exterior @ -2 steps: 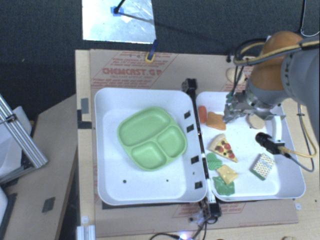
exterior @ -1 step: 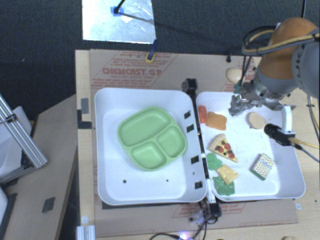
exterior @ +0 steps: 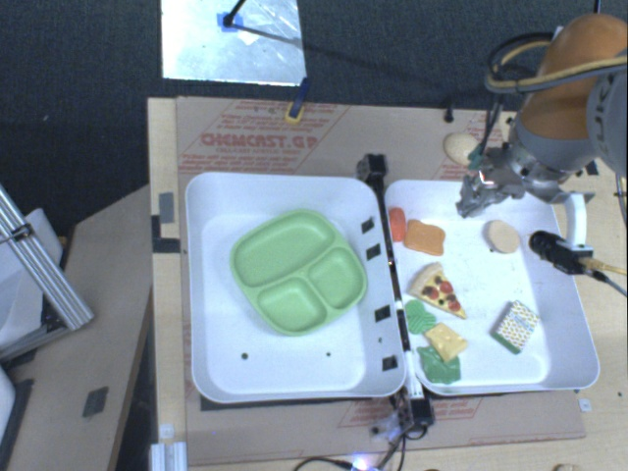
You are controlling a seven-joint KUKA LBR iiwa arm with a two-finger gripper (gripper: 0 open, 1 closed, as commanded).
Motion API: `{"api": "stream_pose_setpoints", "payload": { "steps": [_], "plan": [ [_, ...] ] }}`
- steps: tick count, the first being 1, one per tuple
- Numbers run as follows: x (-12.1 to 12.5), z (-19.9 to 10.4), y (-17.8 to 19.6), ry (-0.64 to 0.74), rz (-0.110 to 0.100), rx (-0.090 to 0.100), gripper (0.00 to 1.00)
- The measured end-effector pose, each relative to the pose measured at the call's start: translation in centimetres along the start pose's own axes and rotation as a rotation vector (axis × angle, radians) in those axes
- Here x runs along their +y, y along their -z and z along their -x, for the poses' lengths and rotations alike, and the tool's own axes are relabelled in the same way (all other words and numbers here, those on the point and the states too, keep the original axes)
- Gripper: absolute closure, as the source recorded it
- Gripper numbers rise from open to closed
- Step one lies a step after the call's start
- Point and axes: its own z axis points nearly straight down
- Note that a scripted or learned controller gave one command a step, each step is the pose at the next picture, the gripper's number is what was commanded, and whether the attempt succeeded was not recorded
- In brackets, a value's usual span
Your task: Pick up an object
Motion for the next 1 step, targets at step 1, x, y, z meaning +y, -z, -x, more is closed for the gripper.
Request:
{"api": "stream_pose_setpoints", "payload": {
  "steps": [1],
  "plan": [
    [-3.75, -4.95, -0.12, 0.003, -0.005, 0.002, 1.0]
  ]
}}
